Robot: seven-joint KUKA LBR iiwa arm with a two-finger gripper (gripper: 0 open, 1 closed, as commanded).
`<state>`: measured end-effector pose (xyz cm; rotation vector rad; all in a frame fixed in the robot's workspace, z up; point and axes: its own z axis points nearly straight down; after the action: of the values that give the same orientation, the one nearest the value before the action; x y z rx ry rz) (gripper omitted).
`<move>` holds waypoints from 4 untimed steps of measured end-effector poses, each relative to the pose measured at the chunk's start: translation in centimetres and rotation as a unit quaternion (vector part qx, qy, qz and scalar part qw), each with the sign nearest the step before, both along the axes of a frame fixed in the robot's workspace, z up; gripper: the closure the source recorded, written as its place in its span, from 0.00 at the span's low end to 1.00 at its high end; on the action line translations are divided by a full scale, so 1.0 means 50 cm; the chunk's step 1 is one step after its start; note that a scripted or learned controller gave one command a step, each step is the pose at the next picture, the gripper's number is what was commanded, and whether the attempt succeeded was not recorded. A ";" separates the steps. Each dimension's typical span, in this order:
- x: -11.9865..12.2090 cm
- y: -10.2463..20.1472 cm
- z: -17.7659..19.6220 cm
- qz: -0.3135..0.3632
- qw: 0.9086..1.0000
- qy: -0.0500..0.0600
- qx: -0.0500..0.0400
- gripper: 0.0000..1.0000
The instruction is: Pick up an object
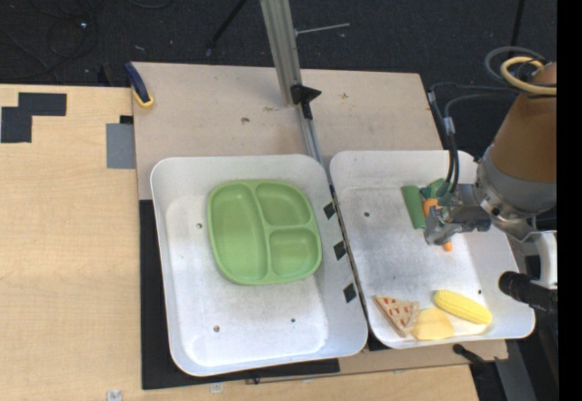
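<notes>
Pincer (pixel 443 228) low in right bin (pixel 382 299) (grip state unclear); green block (pixel 414 205) just beside it; corn (pixel 462 306) well apart

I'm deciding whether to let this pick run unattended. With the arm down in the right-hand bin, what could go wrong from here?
1. The pincer is low over a green piece and a small orange item that lie close together, so it may nudge both and lift neither.
2. It works close to the right bin wall, where a push could jam a piece against the rim.
3. The corn cob, pizza slice and yellow piece are bunched, making a later clean pick hard.
</notes>
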<state>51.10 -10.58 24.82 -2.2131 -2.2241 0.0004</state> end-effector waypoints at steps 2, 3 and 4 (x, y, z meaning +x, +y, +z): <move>-0.025 0.193 0.000 0.000 1.000 0.000 0.000 1.00; -0.026 0.304 -0.032 0.000 1.000 0.002 -0.001 1.00; -0.031 0.411 -0.017 0.000 1.000 0.000 -0.001 1.00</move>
<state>49.57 9.96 23.95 -2.2130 -2.2250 0.0032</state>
